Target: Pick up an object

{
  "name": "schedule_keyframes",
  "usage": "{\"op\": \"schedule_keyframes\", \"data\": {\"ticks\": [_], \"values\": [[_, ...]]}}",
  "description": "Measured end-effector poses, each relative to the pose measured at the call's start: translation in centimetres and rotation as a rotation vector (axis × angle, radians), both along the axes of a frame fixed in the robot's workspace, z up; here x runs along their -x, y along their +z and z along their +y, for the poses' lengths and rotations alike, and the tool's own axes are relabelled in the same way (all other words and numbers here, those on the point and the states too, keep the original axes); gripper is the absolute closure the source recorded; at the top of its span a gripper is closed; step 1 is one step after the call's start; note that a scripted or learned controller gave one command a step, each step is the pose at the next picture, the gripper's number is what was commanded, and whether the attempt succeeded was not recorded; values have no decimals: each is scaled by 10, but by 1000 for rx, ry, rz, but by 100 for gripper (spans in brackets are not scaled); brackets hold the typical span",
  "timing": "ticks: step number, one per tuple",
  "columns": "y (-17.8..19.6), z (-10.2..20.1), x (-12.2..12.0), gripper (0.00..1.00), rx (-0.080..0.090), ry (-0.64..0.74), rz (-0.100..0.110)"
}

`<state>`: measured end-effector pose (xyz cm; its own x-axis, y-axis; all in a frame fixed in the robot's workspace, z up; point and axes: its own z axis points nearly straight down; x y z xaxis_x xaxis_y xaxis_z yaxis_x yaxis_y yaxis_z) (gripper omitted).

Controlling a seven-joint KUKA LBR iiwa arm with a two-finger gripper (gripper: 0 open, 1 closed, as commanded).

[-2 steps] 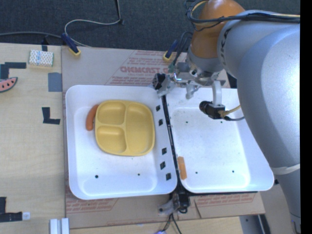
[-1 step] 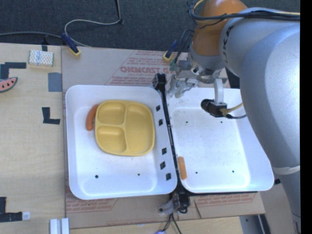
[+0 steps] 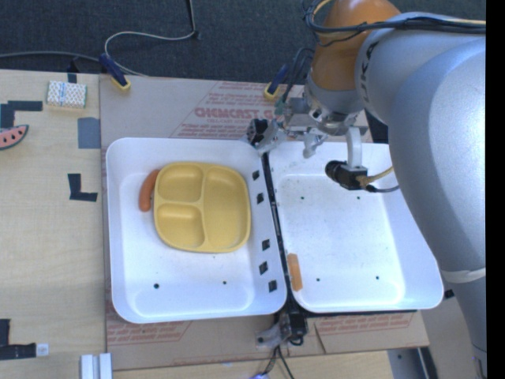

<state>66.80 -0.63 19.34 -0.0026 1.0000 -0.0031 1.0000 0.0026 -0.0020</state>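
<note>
Plainly, the yellow plate [image 3: 203,208] has three compartments; whether the hand [image 3: 314,139] grips, I cannot tell.

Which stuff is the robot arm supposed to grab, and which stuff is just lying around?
For the job:
gripper
yellow plate and orange stick, in the left bin
orange piece, at the right bin's left wall

Just lying about, outside the bins:
watermelon slice
patterned block
blue clip
</note>
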Motion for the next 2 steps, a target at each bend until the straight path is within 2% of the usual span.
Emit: {"op": "schedule_keyframes", "data": {"ticks": [1, 2], "values": [[10, 0, 0, 100, 1, 1, 1], [9, 0, 0, 0, 2, 1, 1]]}}
